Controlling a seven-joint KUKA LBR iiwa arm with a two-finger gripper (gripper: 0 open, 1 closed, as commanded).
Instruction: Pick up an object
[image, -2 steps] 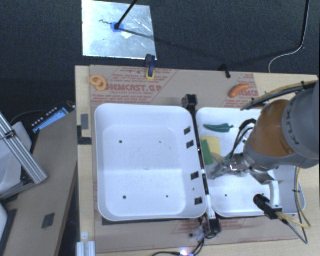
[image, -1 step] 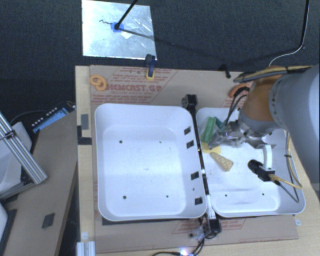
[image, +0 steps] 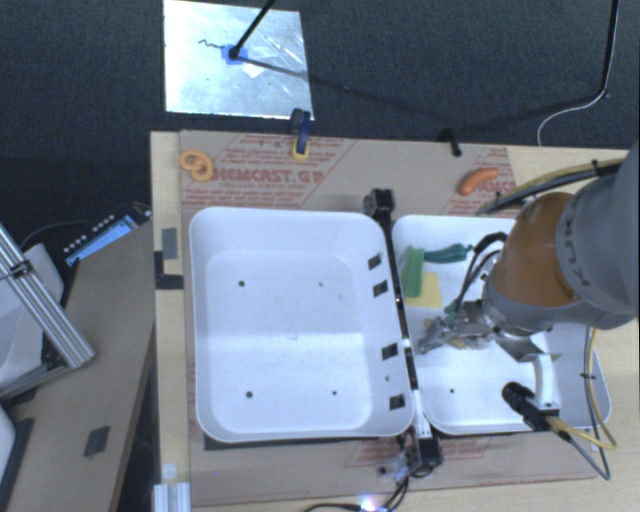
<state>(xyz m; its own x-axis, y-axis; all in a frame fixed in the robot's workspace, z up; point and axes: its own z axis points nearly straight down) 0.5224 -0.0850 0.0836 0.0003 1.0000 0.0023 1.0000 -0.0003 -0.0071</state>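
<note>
A: Where are the jaws (image: 432, 338)?

B: In the camera view they sit low in the right bin (image: 470, 410), near its left wall, at the end of the grey arm (image: 560, 262) with its orange band. The metal tips point left toward the divider between the bins.

A: Spread or pressed together?

B: I cannot tell. The tips are small and blurred against the white floor, and nothing shows clearly between them.

A: What lies close by?

B: A yellow sponge (image: 429, 290) sits just above the jaws, apart from them. A green block (image: 411, 272) stands beside the sponge against the left wall, and a green-handled tool (image: 447, 254) lies behind it, partly under the arm's cables.

A: And the left bin (image: 290, 225)?

B: Only its bare white floor with a few small dark dots.

A: Any writing?

B: The tabletop (image: 330, 165) is a tan board printed in red; the lettering is too blurred to read. On it rest a tan ring (image: 196, 164) at the left, a yellow and blue clamp (image: 300, 135) at the far edge, and an orange sausage-shaped piece (image: 478, 181) at the right.
</note>
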